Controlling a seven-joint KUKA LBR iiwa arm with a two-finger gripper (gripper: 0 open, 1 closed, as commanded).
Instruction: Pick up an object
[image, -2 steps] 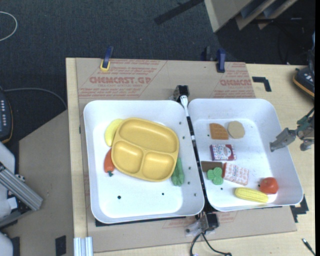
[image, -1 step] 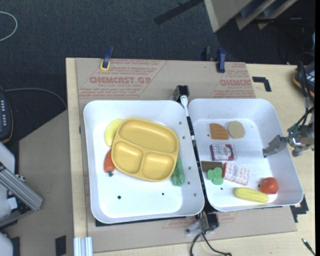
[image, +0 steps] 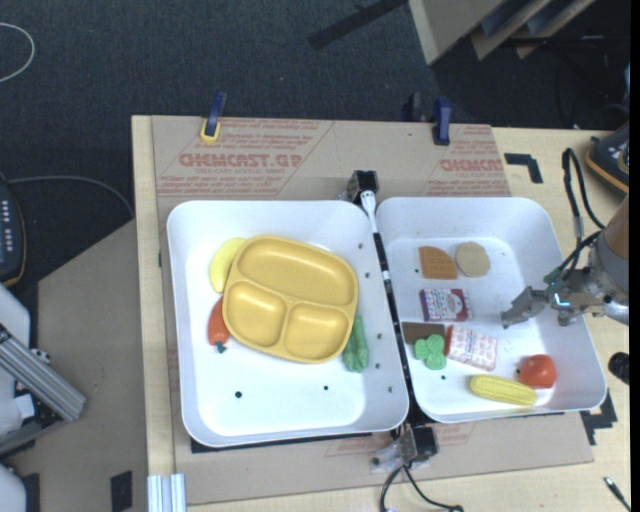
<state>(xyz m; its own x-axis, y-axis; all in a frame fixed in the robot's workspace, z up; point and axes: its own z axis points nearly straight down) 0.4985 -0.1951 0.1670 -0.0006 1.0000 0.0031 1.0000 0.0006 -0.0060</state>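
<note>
My gripper (image: 540, 312) hangs over the right side of the right bin (image: 500, 215), its two fingers spread open with nothing between them. A red tomato (image: 538, 371) lies just below it, and a yellow corn cob (image: 503, 390) sits at the bin's front. To the gripper's left are a pink and white packet (image: 472, 346), a red and white packet (image: 444, 303), a green toy (image: 431, 350) on a brown square (image: 415, 331), a brown cracker (image: 437, 262) and a round tan cookie (image: 472, 260).
The left bin (image: 280, 410) holds a yellow divided plate (image: 290, 298), with a yellow piece (image: 225, 262), a red-orange pepper (image: 217, 327) and a green vegetable (image: 356, 345) around its edge. The arm's cables (image: 572, 190) run along the right bin's right wall.
</note>
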